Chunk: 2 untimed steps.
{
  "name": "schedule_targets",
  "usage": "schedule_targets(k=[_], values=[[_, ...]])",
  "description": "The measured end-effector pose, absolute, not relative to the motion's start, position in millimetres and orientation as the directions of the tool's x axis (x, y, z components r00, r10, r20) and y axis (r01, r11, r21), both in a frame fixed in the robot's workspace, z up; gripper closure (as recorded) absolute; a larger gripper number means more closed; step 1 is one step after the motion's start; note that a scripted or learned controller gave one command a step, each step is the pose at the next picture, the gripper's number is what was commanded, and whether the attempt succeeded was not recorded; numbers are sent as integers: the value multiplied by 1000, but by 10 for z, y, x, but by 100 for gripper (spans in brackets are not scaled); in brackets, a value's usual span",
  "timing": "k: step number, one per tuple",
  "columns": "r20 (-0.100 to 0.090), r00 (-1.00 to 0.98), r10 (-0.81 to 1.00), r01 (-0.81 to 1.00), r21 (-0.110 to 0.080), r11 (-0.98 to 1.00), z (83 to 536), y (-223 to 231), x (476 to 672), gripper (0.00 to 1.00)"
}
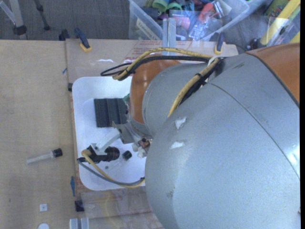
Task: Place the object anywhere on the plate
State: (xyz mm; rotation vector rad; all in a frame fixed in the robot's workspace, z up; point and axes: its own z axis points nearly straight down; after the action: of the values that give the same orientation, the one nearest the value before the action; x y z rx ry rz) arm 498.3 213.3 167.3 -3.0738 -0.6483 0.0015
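Observation:
My grey and orange arm point(214, 128) reaches across from the right and covers most of the bench. Its gripper point(137, 140) hangs low over the left white bin point(86, 92), near the bin's middle. A flat black ribbed block point(108, 111) lies in the bin just up and left of the gripper, apart from it. A small black piece point(127, 154) sits on the bin floor just below and left of the gripper. A sliver of something green point(126, 98) peeks out at the arm's edge. The arm hides the right bin and whatever lies in it.
A clear syringe-like tube with a black cap point(45, 155) lies on the wooden bench left of the bin. Clear tubs of colourful toys point(190, 8) stand behind the bench. Blue clamps point(84, 41) sit at the board's edges.

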Motion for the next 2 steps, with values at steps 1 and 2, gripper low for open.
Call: schedule_targets(k=[1,2], values=[[-3,739,673,673,-1,-739,2953,2081,4931,100],[-2,897,441,441,0,-897,2476,2192,4795,100]])
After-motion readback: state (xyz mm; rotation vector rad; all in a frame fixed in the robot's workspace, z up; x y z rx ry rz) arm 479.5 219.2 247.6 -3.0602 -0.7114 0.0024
